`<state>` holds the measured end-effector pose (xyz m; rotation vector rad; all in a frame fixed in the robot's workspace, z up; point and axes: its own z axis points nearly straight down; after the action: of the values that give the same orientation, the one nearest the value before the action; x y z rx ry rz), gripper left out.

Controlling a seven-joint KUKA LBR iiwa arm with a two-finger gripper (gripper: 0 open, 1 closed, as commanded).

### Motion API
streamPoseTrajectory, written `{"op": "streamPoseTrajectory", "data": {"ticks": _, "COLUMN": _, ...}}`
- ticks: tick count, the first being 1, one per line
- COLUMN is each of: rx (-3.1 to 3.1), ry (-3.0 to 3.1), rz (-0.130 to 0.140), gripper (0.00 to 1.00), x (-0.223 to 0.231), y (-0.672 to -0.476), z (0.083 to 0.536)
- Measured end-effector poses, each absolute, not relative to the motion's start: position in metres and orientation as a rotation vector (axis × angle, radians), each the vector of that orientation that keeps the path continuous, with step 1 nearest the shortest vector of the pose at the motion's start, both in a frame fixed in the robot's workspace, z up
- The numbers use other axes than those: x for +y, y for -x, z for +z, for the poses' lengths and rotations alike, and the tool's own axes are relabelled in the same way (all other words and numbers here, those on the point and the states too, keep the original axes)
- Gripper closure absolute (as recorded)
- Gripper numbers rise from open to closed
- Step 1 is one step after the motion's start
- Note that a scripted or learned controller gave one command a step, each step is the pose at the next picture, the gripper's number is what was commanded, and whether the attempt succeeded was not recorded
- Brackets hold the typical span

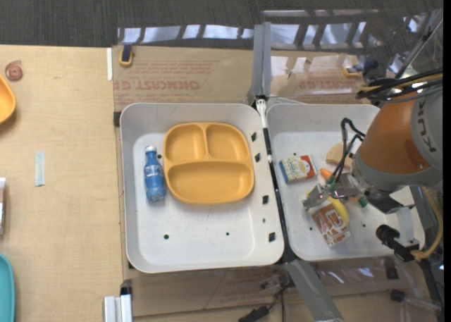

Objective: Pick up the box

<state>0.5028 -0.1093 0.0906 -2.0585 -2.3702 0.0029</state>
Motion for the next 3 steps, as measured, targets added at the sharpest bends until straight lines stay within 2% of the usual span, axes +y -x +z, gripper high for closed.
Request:
{"op": "streamPoseTrajectory", "data": {"ticks": 1, "rx": -2.421, "ry": 2.001, "rz": 0.003, "gripper": 0.00, "x": -0.036, "y": -0.554, "z": 0.191}}
{"op": "streamPoseTrajectory", "data": {"ticks": 2, "rx": -2.392, "ry": 2.034, "rz": 0.005, "gripper": 0.00, "x": -0.098, "y": -0.567, "z": 0.121}}
{"op": "streamPoseTrajectory", "data": {"ticks": 3, "rx": -2.355, "ry": 2.091, "rz": -0.008, "gripper": 0.00, "x": -0.099, "y": -0.599, "z": 0.098}}
